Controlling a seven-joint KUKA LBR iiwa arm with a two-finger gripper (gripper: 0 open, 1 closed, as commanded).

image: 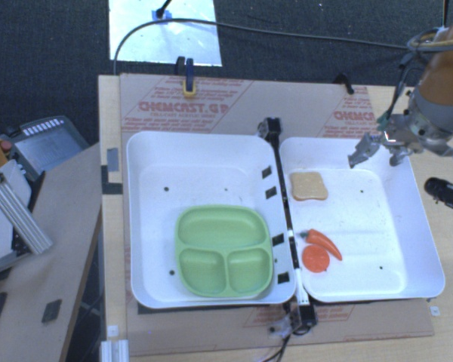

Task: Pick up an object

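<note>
Three candidates sit in the right bin [408, 225]: a slice of toast [309, 186], a carrot [322, 240] and a tomato slice [315, 259]. From my console I see the gripper [378, 151] hanging over the bin's far right corner, its two fingers spread apart with nothing between them.

The toast is my nearest target, I judge. It lies flat near the bin's left wall, up against the divider side, toward the camera and to the view's left of the gripper, with bare bin floor between them. Its shape is nearly square, so I read no strong long axis to line the fingers up with.

The carrot and the tomato slice lie farther off, toward the near left of the same bin, touching or almost touching each other. The carrot's long axis runs at a slant, its green end toward the divider.

The left bin [147, 172] carries a green divided plate [224, 250], well apart from the gripper.
</note>
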